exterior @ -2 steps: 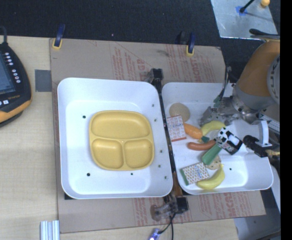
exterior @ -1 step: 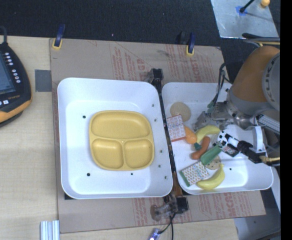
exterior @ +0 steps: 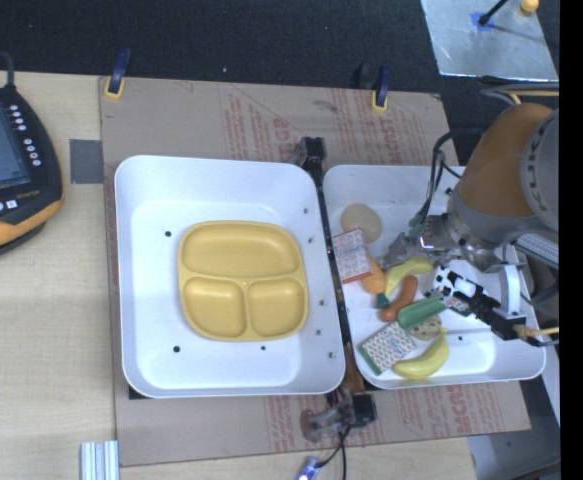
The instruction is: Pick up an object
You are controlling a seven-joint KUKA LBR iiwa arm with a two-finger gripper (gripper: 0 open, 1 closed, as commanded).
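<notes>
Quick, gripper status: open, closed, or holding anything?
Gripper: cannot be told; it is down over the toys in the right bin, with nothing visibly held.

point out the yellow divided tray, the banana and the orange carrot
yellow divided tray (exterior: pixel 242 278), camera view, middle where its dividers meet
banana (exterior: pixel 423 362), camera view, middle of its curve
orange carrot (exterior: pixel 374 281), camera view, its middle

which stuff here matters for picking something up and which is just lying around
For the job:
- grey arm's two-finger gripper
- right white bin
- yellow toy banana
- orange toy carrot
- patterned flat card

Lying about:
- yellow three-part plastic tray
- left white bin
- orange-edged control pendant
</notes>
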